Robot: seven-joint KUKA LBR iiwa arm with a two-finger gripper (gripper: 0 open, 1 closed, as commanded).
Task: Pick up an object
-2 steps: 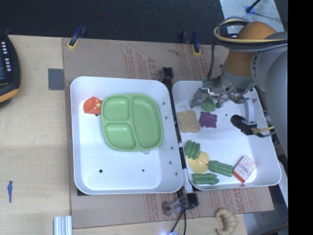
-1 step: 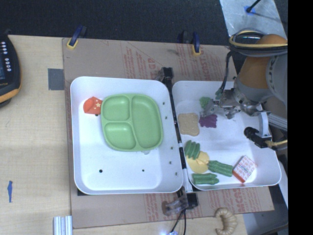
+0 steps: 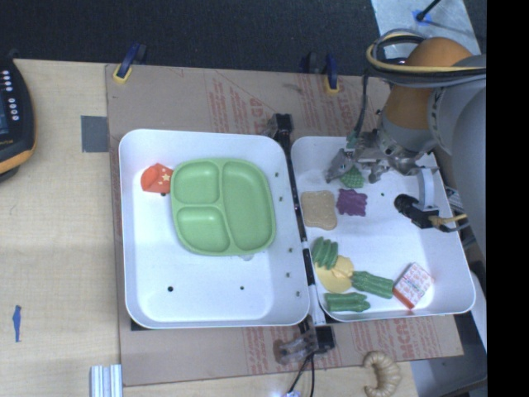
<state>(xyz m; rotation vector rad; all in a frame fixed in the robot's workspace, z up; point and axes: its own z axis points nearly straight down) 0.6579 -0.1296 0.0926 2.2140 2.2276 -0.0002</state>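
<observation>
A robotics lab: clamped cardboard sheet [image 3: 248, 89] on a bench, teach pendant [image 3: 12, 114] at its edge.

A small green ridged piece [image 3: 353, 178] is seen at the top of the right bin [image 3: 450, 292], right at the end effector [image 3: 354, 165], lying flat above the purple piece [image 3: 353, 203]; a grip cannot be confirmed.

Blue clamps [image 3: 331, 72] on cardboard sheet [image 3: 207, 98]; black pendant [image 3: 12, 114] left.
</observation>
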